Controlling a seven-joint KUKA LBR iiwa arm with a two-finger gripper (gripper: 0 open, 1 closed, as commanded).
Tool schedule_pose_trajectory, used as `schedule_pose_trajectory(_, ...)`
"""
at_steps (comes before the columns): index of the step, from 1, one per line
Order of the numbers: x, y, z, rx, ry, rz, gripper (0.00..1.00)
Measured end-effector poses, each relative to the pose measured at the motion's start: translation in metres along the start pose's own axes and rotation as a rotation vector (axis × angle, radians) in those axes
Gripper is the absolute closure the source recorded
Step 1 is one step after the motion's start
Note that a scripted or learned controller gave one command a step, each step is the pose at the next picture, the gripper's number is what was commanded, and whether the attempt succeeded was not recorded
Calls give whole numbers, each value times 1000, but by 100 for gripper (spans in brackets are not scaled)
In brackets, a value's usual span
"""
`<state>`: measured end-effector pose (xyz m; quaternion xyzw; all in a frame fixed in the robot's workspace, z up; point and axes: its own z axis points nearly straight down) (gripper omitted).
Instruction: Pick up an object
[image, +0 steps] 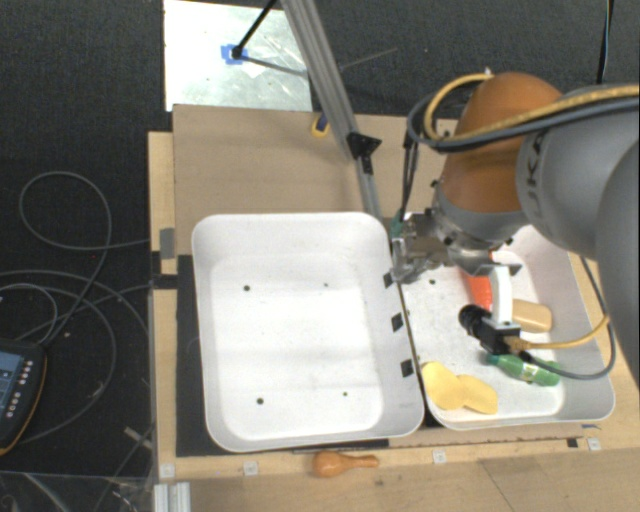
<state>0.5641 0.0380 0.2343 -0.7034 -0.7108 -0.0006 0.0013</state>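
Loose objects lie in the right bin (590, 400). A flat yellow piece (458, 388) sits toward the bin's 7 o'clock corner. A green object (527, 371) lies at 5 o'clock, near the yellow piece. A tan block (532, 318) rests just 12 o'clock of the green one. An orange-red object (480, 290), partly hidden by the wrist, lies at 10 o'clock from the tan block.

The gripper (408, 256) hangs over the bin's 10 o'clock edge, apart from all four; I cannot tell whether it is open or closed.

The left bin (290, 232) adjoins at 9 o'clock. An orange wooden piece (345, 461) lies on the worktop (250, 160) at 6 o'clock of both bins.
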Motion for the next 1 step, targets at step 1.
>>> schedule_pose_trajectory(1,49,4,-8,-3,0,0,100)
